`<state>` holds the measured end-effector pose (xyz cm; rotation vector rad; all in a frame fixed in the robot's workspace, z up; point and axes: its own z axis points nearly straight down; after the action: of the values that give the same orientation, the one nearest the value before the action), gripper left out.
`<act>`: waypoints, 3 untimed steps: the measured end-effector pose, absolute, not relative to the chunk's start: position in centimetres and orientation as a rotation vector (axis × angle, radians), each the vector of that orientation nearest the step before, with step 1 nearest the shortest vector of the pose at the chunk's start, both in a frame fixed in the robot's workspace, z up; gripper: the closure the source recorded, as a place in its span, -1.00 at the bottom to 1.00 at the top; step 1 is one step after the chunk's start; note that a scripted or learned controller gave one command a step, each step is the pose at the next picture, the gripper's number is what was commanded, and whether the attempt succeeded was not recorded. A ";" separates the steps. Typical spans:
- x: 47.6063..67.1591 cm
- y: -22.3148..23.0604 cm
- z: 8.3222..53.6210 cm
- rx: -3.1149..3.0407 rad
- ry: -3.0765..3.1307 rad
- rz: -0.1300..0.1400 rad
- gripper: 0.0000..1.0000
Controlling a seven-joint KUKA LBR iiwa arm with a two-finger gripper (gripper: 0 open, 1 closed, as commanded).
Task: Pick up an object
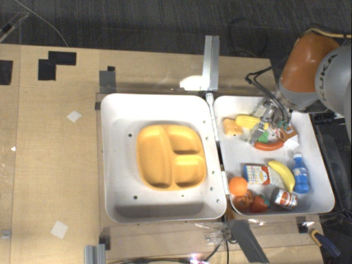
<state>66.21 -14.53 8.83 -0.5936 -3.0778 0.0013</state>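
Gripper low in the right bin

Gripper (263, 126) sits down among the toy food at the far end of the right bin (320, 164). I cannot tell how it is set. A red hot dog (269, 144) lies just beside it. A yellow tray (170, 155) rests in the left bin (118, 164).

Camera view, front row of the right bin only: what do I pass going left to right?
Orange → small carton → banana → blue bottle. The reddish pieces and small can in front overlap these, so I left them out.
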 end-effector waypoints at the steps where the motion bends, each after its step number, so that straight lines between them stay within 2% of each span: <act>1: 66.2 -14.5 8.8 -0.593 -3.078 0.002 -1.00; 2: 63.7 -12.6 9.6 -0.689 -3.076 -0.003 -1.00; 3: 65.1 -18.2 8.9 -0.684 -3.079 0.001 -1.00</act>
<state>65.14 -18.22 8.86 -0.6838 -3.0785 0.0011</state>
